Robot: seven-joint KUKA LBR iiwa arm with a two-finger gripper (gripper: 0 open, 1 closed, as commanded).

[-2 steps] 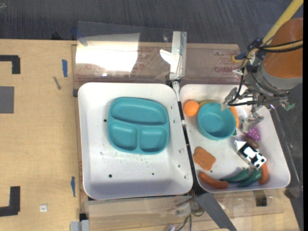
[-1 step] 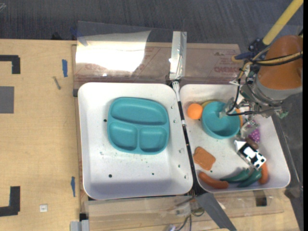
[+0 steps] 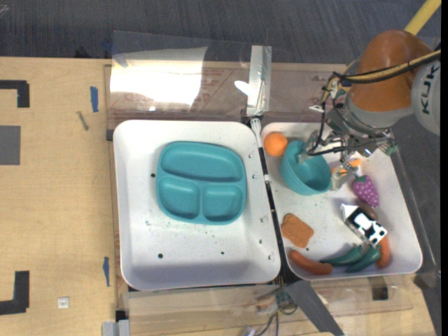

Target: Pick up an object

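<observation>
Gripper [image 3: 341, 148] — over right bin's [image 3: 409, 208] far edge, beside bowl [image 3: 306, 170] | grip state: cannot tell | pick not done — nothing seen lifted.

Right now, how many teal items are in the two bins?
2. A teal divided tray lies in the middle of the left bin. A teal bowl, tipped on its side, sits at the back of the right bin, beside the gripper. The arm may hide more.
</observation>
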